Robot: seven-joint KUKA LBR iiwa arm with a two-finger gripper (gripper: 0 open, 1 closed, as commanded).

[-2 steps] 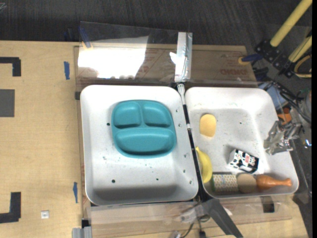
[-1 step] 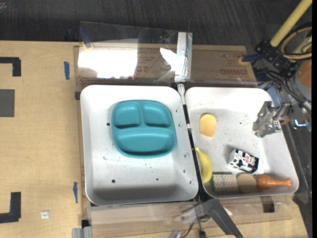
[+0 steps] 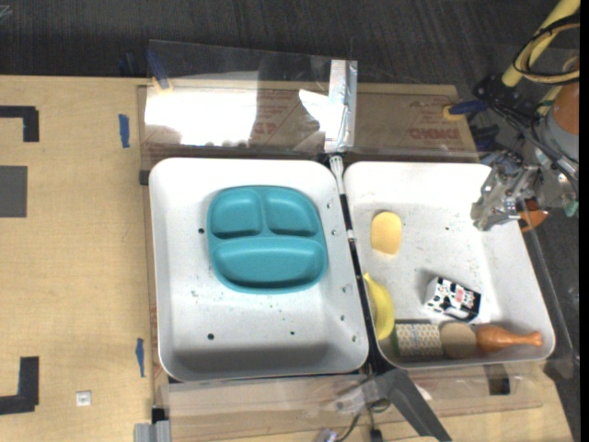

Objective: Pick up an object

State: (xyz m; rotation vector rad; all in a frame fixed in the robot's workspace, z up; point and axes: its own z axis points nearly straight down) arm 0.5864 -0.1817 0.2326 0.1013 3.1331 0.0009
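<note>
The gripper (image 3: 500,203) is being held over the right bin's (image 3: 433,175) far-right edge; its state cannot be told. A black-and-white printed packet (image 3: 454,298), lettering unreadable, is lying near the front; bare floor is lying between.

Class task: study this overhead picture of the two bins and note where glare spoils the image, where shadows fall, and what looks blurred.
In the camera view, strong glare whitens the clear sheet behind the left bin; the teal tray is evenly lit with soft sheen; a soft shadow edges the yellow object in the right bin; the tool at the right looks slightly blurred.
</note>
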